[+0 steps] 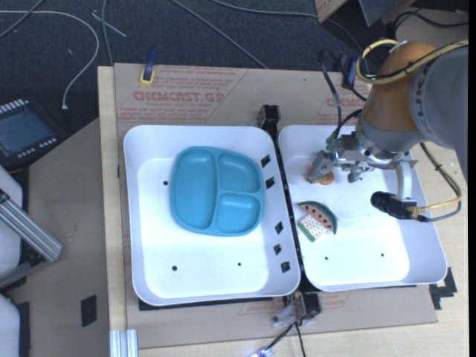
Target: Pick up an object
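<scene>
In the right bin, a small orange-brown object lies near the far left corner. A toy watermelon slice, with a green rind and a red and white face, sits nearer the front, close to the divider. My gripper hangs over the far part of this bin, open, with its fingers pointing down. Its left finger is right at the orange-brown object, and nothing shows between the fingers.
The left bin holds a blue divided plate. A black oblong part on a yellow cable hangs over the right bin's right side. My grey arm with its orange band covers the bin's far right corner.
</scene>
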`<state>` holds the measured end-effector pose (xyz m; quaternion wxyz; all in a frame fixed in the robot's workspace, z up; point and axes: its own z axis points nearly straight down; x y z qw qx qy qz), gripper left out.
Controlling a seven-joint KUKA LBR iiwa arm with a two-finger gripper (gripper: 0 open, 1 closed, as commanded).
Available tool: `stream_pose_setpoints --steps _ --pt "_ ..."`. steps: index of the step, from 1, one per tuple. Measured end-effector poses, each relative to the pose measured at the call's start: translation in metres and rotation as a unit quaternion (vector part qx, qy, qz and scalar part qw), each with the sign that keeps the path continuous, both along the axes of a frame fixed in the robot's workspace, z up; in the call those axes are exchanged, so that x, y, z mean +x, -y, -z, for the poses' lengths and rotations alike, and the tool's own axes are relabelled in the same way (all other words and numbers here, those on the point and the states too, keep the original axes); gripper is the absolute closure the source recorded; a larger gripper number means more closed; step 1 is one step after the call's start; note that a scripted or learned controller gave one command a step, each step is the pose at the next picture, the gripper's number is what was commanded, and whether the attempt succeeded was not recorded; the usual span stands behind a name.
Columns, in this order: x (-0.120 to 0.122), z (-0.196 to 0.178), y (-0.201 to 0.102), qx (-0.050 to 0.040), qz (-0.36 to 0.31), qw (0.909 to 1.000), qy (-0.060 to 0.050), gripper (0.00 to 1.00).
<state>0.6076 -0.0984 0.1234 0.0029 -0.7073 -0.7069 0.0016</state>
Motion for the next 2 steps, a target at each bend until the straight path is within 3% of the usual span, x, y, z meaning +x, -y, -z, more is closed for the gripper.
stream_pose_setpoints --steps 1,2 --pt "-0.001 0.041 -0.001 0.0001 0.0 1.0 0.0 0.0" --pt "0.001 0.027 -0.001 -0.0001 0.0 1.0 0.003 1.0"
